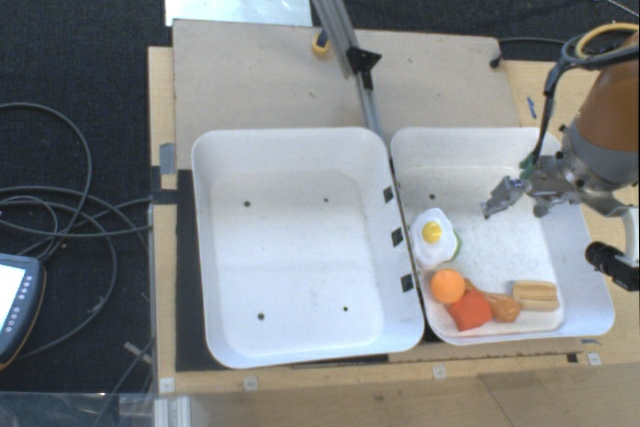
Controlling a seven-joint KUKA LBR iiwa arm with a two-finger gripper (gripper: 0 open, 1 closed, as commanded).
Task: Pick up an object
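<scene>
The right bin [480,150] holds several toy foods near its front. A fried egg [434,235] lies by the left wall. In front of it sit an orange ball [447,286], a red piece [469,311], a small orange piece [505,308] and a bread roll [536,294]. My gripper [518,203] hovers over the middle of the right bin, behind the roll and to the right of the egg. It is open, with nothing between its fingers.
The left bin [300,245] sits beside the right one, separated by a shared wall with black clips [397,237]. A slanted metal pole [335,5] rises behind the bins. Cables and a tablet [15,300] lie on the floor at left.
</scene>
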